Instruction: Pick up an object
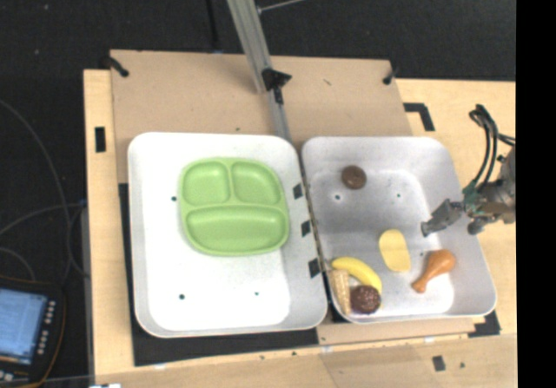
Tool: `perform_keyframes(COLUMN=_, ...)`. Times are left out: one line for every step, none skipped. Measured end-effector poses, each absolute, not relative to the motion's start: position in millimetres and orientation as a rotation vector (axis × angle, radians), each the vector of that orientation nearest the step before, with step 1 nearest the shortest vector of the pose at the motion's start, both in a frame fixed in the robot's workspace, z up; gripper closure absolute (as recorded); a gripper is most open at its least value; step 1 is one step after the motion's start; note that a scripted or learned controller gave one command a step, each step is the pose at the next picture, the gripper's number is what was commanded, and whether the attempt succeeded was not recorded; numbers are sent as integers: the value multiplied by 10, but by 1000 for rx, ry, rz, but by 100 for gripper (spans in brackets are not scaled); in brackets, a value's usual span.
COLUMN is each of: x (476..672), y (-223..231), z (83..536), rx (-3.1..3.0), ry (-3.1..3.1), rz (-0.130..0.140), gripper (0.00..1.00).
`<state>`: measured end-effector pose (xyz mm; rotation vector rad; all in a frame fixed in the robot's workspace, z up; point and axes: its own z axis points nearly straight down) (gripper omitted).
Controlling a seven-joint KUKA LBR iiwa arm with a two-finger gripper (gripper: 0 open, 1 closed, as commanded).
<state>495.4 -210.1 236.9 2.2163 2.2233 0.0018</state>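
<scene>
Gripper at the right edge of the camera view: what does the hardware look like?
The gripper is small and dark grey, with a grey finger jutting over the right bin's rim. A teal-green spot sits on its body. Black cables loop above it. Finer markings are too blurred to read.

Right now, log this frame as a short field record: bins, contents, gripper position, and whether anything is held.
left bin: holds a green divided plate
right bin: brown round item, yellow piece, orange drumstick toy, banana, dark round item
gripper: at the right bin's right side, above the drumstick toy
held: nothing seen between the fingers
task status: no object picked up yet
</scene>
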Motion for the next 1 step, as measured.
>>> perform_keyframes(x=4954, y=-2100, z=2369, rx=2217, ry=2223, rz=3, gripper=0)
